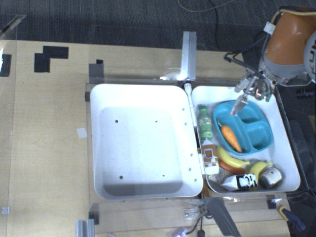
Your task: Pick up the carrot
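An orange carrot (230, 138) lies slanted in the left compartment of a blue divided plate (256, 132) in the right bin. My gripper (240, 104) hangs above the plate's upper left part, up and right of the carrot and apart from it. Nothing shows between its thin fingers.
The right bin (288, 147) also holds a green bottle (204, 122) along its left wall, a banana (232, 159), a small carton (210, 158), a black-and-white item (240, 181) and a grey round object (271, 177). The left bin (143, 142) lies beside it, with a metal post (189, 56) behind.
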### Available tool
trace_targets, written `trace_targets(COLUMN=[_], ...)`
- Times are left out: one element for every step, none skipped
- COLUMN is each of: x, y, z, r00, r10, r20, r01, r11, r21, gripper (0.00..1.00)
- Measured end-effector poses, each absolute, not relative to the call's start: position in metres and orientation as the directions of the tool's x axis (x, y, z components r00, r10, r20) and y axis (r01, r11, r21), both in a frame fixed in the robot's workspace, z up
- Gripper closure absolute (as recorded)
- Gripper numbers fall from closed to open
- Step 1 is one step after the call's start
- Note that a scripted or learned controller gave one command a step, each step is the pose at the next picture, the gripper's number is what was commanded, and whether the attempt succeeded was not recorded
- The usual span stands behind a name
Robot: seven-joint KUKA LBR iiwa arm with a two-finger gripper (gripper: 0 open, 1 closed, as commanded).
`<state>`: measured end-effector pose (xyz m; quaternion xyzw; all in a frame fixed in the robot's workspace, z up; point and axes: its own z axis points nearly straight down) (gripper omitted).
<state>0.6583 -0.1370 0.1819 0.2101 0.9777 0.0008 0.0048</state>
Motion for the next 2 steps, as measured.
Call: trace_targets(x=[0.66,0.661], y=[-0.118,-0.177], z=[0.155,0.218], r00=[-0.98,-1.0], r10=[0.196,0.012], r20=[-0.01,-0.014], r01=[0.196,0.012], r11=[0.981,1.0], r21=[0.002,-0.001], gripper=[0.0,0.0])
